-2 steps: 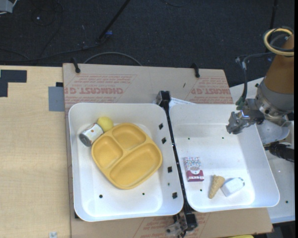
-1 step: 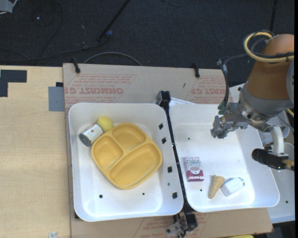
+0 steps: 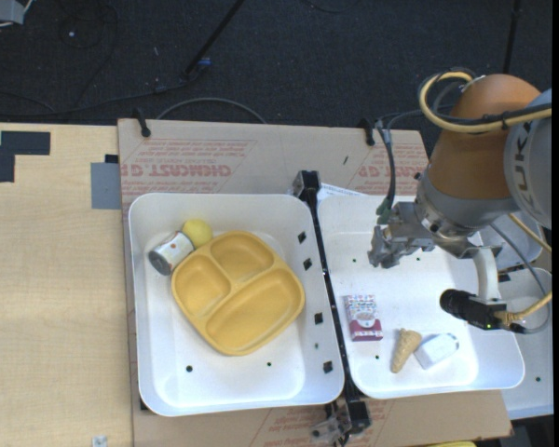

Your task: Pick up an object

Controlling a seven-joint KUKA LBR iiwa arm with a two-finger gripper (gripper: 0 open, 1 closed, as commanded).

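My gripper [image 3: 388,250] hangs over the upper middle of the right bin [image 3: 503,380], above bare white floor, with nothing seen in it. Below it, towards the front, lies a small red and white box [image 3: 361,317]. A tan cone [image 3: 405,348] and a white block [image 3: 436,350] lie side by side near the front of the same bin. In the left bin [image 3: 158,371] a yellow divided plate [image 3: 238,291] rests, with a yellow ball [image 3: 197,232] and a grey and white can [image 3: 170,252] at its upper left.
A black divider [image 3: 321,287] separates the two bins. Printed cardboard [image 3: 224,161] lies under them, and a pale wooden bench top [image 3: 47,287] extends to the left. The grey and orange arm [image 3: 480,156] covers the right bin's upper right corner.
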